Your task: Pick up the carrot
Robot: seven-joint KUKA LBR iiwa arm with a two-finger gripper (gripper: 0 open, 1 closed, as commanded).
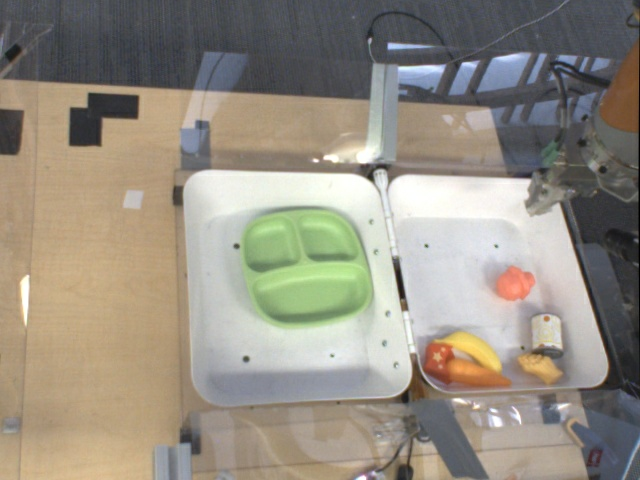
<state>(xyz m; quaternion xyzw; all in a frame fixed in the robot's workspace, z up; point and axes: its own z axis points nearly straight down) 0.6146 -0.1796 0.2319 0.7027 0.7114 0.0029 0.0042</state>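
The carrot (477,374) is an orange stick lying flat at the front edge of the right bin (450,238), just below a yellow banana (473,349) and beside a red pepper (438,357). My gripper (541,193) hangs at the far right corner of that bin, well away from the carrot. Nothing shows between its fingers.
A green divided plate (303,266) sits in the left bin (215,358). The right bin also has an orange-pink toy (515,283), a small can (546,334) and a yellow-brown piece (542,367). A metal post (384,108) stands behind the bins.
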